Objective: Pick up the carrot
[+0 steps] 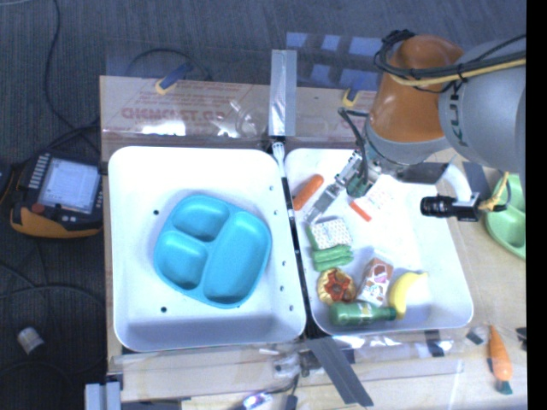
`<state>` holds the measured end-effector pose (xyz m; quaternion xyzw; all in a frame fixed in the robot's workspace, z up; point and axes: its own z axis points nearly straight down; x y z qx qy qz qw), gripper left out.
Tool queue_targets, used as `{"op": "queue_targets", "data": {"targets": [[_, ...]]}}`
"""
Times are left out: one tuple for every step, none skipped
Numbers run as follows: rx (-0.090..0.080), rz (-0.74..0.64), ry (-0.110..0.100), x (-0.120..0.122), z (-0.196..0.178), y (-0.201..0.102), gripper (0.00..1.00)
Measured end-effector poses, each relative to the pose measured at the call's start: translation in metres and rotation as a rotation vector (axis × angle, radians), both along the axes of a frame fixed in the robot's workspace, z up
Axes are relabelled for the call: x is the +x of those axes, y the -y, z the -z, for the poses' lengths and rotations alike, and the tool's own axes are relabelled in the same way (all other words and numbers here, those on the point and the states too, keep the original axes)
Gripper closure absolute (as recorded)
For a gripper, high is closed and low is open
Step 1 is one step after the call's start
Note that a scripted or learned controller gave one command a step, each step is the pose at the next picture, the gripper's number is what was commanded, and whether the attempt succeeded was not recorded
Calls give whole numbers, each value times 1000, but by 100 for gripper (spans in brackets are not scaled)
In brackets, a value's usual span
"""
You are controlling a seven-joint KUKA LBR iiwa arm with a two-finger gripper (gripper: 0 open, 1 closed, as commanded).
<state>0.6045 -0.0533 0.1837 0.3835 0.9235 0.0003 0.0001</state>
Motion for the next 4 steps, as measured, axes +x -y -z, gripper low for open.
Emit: {"op": "queue_targets", "data": {"targets": [[1,-101,-2,-77,1,-65,0],[0,-67,0,-78,-30,17,0],[0,-144,-4,-122,1,-11,0],[4,-146,-5,-121,-7,-13,100]]}}
